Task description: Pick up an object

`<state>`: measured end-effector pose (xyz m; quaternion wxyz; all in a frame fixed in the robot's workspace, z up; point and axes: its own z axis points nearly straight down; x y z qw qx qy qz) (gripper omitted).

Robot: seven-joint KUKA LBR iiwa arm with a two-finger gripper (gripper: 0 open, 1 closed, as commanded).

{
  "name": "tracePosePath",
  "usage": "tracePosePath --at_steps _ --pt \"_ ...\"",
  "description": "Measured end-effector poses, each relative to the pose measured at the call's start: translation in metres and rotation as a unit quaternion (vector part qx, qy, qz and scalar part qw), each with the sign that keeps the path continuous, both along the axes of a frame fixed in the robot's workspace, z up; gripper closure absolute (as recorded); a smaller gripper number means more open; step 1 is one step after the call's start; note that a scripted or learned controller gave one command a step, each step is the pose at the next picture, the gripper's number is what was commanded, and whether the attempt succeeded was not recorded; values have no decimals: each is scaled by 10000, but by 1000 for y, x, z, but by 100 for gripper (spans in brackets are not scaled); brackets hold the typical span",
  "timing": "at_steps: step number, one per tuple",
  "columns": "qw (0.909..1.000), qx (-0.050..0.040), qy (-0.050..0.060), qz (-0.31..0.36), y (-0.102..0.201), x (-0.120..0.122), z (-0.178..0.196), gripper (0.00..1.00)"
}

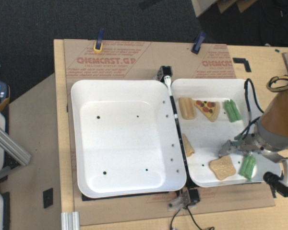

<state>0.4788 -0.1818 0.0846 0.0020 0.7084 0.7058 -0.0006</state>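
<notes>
At the far left lies dark carpet, and the bench (62,128), covered in brown cardboard printed with red lettering, begins just right of it, with a yellow-and-blue clamp (99,43) on its back edge. The left bin (86,95) is a shallow white tray with a few small dark dots on its floor. A second blue clamp (198,42) sits further right on the back edge. Where the two bins meet, a black-and-white fitting (164,74) stands at the back and another small dark fitting with cables (188,197) sits at the front. The right bin (201,171) touches the left one along that seam. Against its left wall, toward the back, lies a tan bread roll (186,108), and lower along the same wall a smaller tan piece (187,146). Just right of the roll is a toy pizza slice (208,109), and right of that a green vegetable piece (232,110) near the back wall. Toward the front of the bin lies a slice of toast (222,167), with a second green piece (248,166) just beside it on the right. The gripper (230,148) reaches in from the right, low over the bin floor above the toast and left of the second green piece; whether its fingers are spread or closed cannot be told, and nothing is seen held between them. Behind it rises the grey and orange arm (278,123), with a black cable (249,99) looping above.
</notes>
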Motion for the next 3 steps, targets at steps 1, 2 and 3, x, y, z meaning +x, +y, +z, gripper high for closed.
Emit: tracePosePath --at_steps 1,2,3 --pt "10000 4 -14 29 -2 44 0 0" --pt "10000 29 28 15 5 22 0 0" --pt "10000 23 25 5 -11 3 7 0"
